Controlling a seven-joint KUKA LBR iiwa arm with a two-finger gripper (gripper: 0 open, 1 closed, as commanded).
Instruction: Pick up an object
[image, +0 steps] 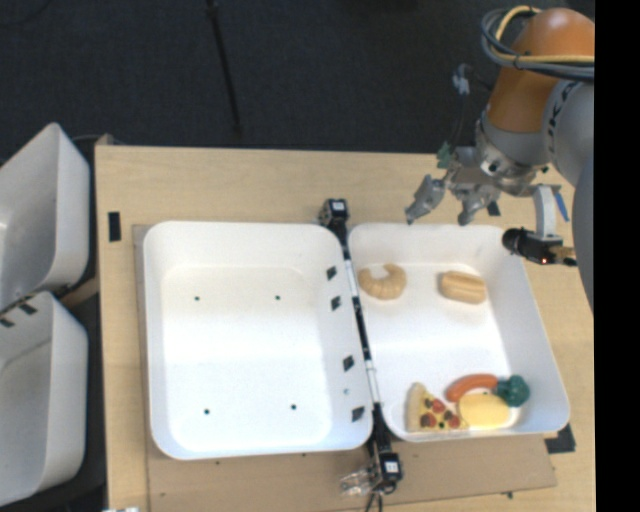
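Gripper above the right bin, nothing picked yet.

The gripper (442, 205) hangs with fingers spread wide and nothing between them, over the far rim of the right bin (535, 330). The croissant (383, 281) and bun (462, 287) lie nearest below; choosing, descending, grasping and lifting all remain to do.

Robot arm (560, 95), far right of the scene: smooth rounded grey casing, with a glossy orange band (525, 85) above the wrist. A bundle of yellow and dark cables (500, 25) loops over the top of the orange section. Below it sits a grey metal wrist fitting, ending in a gripper (440, 203) with two thin, angular grey fingers.
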